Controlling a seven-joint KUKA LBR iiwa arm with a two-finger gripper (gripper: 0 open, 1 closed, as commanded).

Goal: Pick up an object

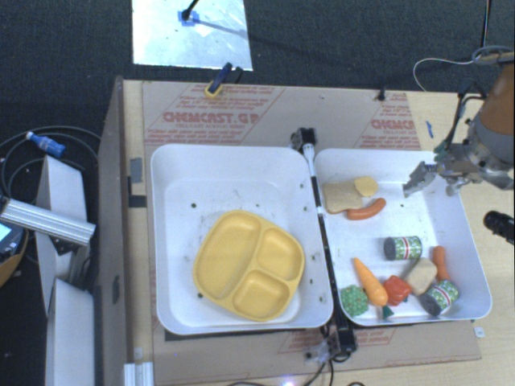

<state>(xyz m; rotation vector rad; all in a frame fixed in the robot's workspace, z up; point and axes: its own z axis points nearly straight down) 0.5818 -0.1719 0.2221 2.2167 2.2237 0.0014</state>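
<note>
Counting two cans, two carrots, one sausage; tool released.

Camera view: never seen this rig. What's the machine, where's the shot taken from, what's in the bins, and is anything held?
It is one fixed camera above a bench, looking down at a slant. The machine is a grey robot arm with an orange band, reaching in from the right. Its tool hangs over the upper right edge of the right bin, and nothing shows between its fingers. The left bin holds a yellow divided plate. The right bin holds toy food: a slice of bread, a sausage, a carrot, broccoli, two small cans and a few more pieces. Its job is to pick up one object.
</note>
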